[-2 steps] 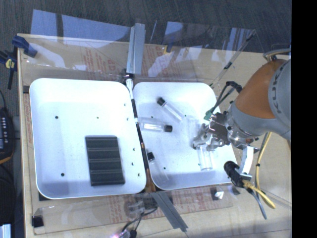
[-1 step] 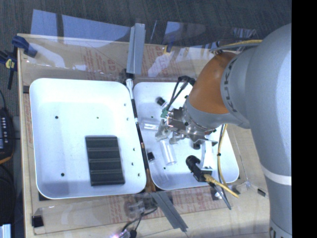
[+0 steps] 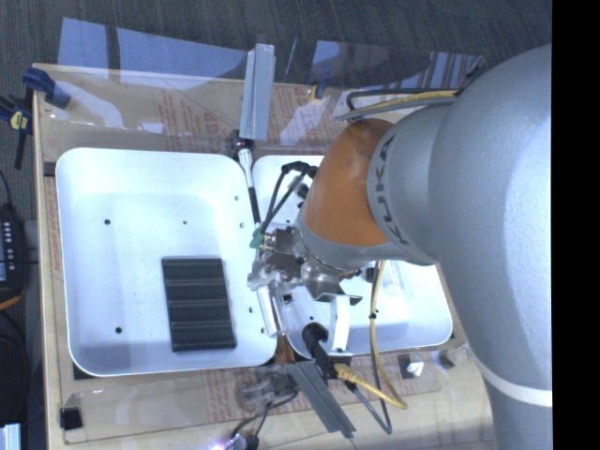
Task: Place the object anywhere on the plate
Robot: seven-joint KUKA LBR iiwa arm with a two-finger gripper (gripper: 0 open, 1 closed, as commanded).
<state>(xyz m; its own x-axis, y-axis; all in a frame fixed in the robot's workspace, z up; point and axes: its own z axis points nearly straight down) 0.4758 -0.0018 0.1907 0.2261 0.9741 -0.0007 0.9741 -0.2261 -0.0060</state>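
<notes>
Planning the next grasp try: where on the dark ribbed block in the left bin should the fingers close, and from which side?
Probably across the dark ribbed block's two long edges, coming straight down from above: it lies flat on the left bin floor, a narrow rectangle with open floor along both long sides.

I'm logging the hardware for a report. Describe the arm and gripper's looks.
The arm is bulky, rounded and light grey, with an orange band above the wrist and faint lettering on the grey next to it. Black cables loop beside it, and a yellow cable hangs down. The gripper is metallic silver with white and black parts.
</notes>
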